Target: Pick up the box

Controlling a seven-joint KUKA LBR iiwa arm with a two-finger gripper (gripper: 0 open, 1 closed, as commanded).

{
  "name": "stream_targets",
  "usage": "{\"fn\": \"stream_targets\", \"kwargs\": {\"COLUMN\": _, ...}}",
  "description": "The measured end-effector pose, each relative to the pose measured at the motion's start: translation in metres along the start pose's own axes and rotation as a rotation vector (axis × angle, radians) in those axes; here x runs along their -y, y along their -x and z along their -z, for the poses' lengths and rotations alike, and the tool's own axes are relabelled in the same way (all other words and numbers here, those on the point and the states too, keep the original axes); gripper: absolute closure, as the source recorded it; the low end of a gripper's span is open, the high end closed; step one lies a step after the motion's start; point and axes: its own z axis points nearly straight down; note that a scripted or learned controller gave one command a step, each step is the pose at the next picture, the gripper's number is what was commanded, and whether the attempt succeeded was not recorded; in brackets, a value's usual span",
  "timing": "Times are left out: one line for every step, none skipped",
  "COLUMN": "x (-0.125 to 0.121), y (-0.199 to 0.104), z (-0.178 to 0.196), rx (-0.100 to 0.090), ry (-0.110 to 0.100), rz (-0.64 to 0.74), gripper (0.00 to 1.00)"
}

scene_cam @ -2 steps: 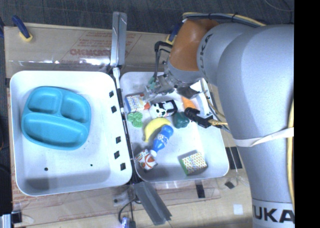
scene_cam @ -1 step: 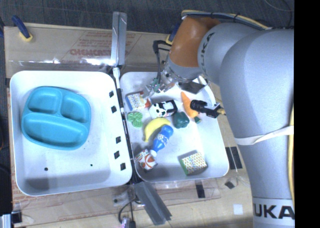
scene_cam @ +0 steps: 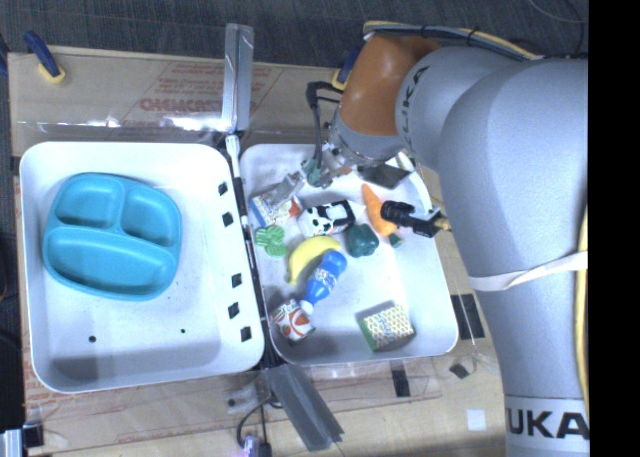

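- The gripper [scene_cam: 318, 173] hangs low at the back of the right bin [scene_cam: 432, 317], under the orange band of the arm [scene_cam: 500, 145]; from where I stand I cannot tell how its jaws are set, and I see nothing between them.
- The box [scene_cam: 386, 326] sits well away from the jaws, toward the front of that bin, resting flat and turned at an angle; its top is patterned in green and yellow.
- It looks like light card, stiff at the edges and easily crushed on the faces; I'd take it across its two shorter sides.
- Between jaws and box lie a yellow banana [scene_cam: 308, 253], a blue bottle [scene_cam: 324, 279], a dark green lump [scene_cam: 361, 242] and an orange carrot [scene_cam: 374, 207]; smooth, rounded things.
- Farther off, the left bin [scene_cam: 60, 357] holds a blue divided tray [scene_cam: 111, 235].
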Motion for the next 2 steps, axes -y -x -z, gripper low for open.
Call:
{"fn": "stream_targets", "kwargs": {"x": 0.023, "y": 0.006, "z": 0.039, "rx": -0.005, "ry": -0.007, "rz": 0.028, "gripper": 0.00}}
{"fn": "stream_targets", "kwargs": {"x": 0.032, "y": -0.019, "z": -0.002, "rx": -0.003, "ry": -0.005, "rz": -0.481, "gripper": 0.00}}
